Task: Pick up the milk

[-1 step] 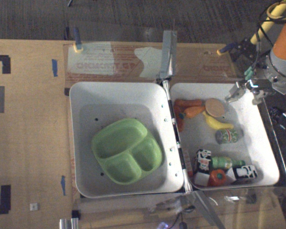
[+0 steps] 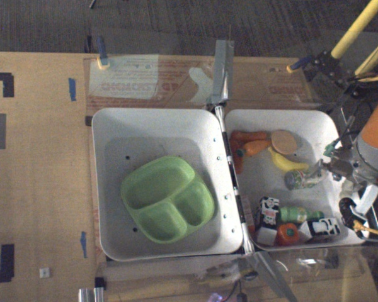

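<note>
The gripper (image 2: 327, 167) hangs over the right bin (image 2: 331, 123) near a can (image 2: 300, 180), open or closed impossible to tell, while the milk (image 2: 269, 210) lies unlifted at the bin's front beside a bottle (image 2: 294, 214), apart from the gripper, the pick-up seemingly not yet made

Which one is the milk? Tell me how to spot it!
Look in the right bin, at its front corner beside the divider between the bins. The milk is the little box with black-and-white cow patches, left of the green bottle; the round thing below it is red-orange.
</note>
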Controlling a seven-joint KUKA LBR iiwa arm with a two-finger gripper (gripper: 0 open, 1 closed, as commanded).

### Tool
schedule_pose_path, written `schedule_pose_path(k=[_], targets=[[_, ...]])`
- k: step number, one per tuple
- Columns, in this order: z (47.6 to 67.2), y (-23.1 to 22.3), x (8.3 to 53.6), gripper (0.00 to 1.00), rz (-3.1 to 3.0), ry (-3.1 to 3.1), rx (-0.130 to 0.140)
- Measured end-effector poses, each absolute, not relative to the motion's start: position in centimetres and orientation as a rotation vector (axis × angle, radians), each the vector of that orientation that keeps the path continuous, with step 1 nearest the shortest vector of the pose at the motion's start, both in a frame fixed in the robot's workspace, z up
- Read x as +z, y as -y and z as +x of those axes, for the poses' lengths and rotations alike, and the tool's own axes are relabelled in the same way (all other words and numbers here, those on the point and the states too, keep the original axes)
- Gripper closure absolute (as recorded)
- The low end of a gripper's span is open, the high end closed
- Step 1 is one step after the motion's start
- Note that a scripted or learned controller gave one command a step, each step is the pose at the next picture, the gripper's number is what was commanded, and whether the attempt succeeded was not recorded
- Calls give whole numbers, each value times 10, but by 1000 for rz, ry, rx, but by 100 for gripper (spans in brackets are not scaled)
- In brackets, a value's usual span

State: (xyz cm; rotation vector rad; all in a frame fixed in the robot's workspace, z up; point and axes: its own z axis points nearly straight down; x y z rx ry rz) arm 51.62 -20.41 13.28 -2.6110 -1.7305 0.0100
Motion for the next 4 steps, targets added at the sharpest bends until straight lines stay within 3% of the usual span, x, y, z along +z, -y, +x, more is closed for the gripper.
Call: schedule_pose_path(k=[1, 2, 3, 4], targets=[[516, 204, 138, 100, -2610, 1724, 15], [478, 159, 173, 100, -2389, 2025, 8], [479, 130, 172, 100, -1850, 2528, 4], [479, 25, 193, 100, -1601, 2696, 4]])
